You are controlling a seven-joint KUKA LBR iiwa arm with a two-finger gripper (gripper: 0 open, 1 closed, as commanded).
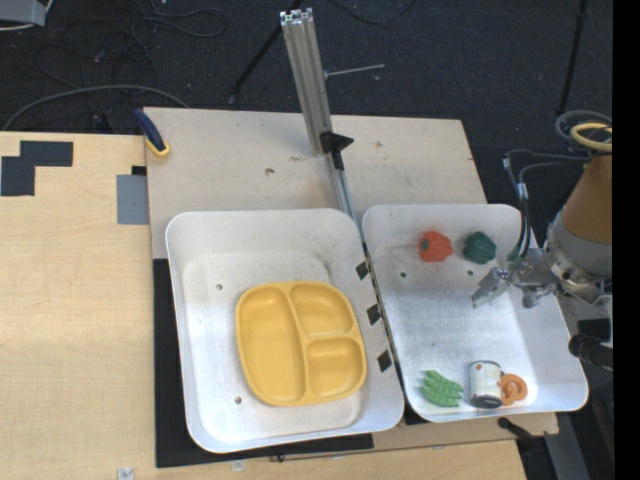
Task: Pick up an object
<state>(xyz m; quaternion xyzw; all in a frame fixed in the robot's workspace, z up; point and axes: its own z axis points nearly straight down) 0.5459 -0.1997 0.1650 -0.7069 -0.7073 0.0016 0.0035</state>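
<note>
There are no words or numbers to read here. The little can (485,382) in the right bin (440,308) has a label, but it is too small to read.

1. We find two bins side by side on the surface (420,153).
2. The left bin (200,268) holds a divided tray (300,343).
3. The right bin (440,308) holds two items (435,247) at its far side and three (486,383) at its near edge.

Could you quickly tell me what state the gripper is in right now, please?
Gripper: over the right bin, nothing seen between its fingers; open or closed cannot be told.
</note>
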